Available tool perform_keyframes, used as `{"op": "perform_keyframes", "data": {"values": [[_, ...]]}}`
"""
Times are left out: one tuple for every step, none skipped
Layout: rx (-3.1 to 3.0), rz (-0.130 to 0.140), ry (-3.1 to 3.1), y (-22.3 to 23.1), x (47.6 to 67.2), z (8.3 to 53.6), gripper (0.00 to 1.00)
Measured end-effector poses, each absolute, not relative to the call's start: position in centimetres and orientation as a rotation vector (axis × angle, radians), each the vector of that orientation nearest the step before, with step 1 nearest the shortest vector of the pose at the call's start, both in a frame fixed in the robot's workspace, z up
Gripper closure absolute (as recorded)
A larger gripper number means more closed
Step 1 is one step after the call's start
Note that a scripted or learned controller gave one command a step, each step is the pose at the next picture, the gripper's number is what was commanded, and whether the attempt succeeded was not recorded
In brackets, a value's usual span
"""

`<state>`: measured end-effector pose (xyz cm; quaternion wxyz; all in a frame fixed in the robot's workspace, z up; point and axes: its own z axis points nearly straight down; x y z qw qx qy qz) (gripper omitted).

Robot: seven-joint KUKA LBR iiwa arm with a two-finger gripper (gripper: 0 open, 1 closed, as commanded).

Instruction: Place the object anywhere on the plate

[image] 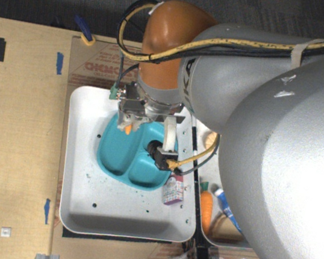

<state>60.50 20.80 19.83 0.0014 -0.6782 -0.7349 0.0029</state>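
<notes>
1. Gripper (131, 121) sits over the upper left part of the blue plate (118, 155), hanging under the orange band of the arm (269, 143). Honestly can't tell how the fingers are set, the wrist hardware covers them from this angle. There's a small orange thing (127, 130) right at the tip, touching or just above the plate, but I can't say whether it's actually being gripped.
2. Left bin (77, 204) is the white shallow one, and the plate lies in its upper middle. The plate is a divided dish with two compartments showing, and the arm hides its upper right part.
3. Just off the plate's lower right edge, in the same bin, lies a small purple and white packet (172, 193), looks tilted.
4. Right bin (226, 243) is mostly hidden under the big grey arm. What peeks out: an orange carrot-shaped piece (204, 210) lying lengthwise near its left wall, and a blue and white item (226, 208) just beside it.
5. Both bins sit on brown cardboard (15, 133) with blue tape marks.
</notes>
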Motion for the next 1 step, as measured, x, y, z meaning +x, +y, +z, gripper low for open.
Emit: {"op": "perform_keyframes", "data": {"values": [[-2.130,0.003,-2.309,20.83,60.61,20.08,0.00]]}}
